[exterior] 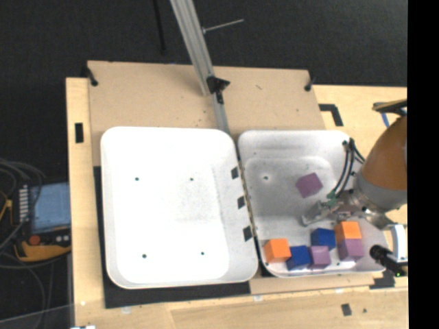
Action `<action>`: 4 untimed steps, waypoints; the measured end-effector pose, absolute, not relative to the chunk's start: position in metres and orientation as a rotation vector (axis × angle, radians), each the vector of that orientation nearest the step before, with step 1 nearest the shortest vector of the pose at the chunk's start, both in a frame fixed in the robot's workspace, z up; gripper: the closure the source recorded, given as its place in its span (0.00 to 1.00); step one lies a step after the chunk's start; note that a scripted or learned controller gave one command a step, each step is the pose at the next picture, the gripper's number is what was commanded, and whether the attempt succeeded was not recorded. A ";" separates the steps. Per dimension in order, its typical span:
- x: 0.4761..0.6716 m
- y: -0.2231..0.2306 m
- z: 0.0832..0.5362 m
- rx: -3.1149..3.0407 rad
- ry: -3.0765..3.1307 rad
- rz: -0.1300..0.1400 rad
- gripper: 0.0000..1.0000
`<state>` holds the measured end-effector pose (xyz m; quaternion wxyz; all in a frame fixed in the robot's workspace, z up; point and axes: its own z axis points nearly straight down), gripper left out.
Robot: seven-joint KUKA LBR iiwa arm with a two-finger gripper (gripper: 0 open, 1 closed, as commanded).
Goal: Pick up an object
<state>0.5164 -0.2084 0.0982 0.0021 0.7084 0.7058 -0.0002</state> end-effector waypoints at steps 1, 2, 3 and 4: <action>0.518 -0.210 0.110 2.228 2.204 0.005 1.00; 0.514 -0.208 0.172 2.215 2.217 0.005 1.00; 0.516 -0.210 0.221 2.213 2.219 0.005 1.00; 0.525 -0.160 0.214 2.213 2.227 0.001 1.00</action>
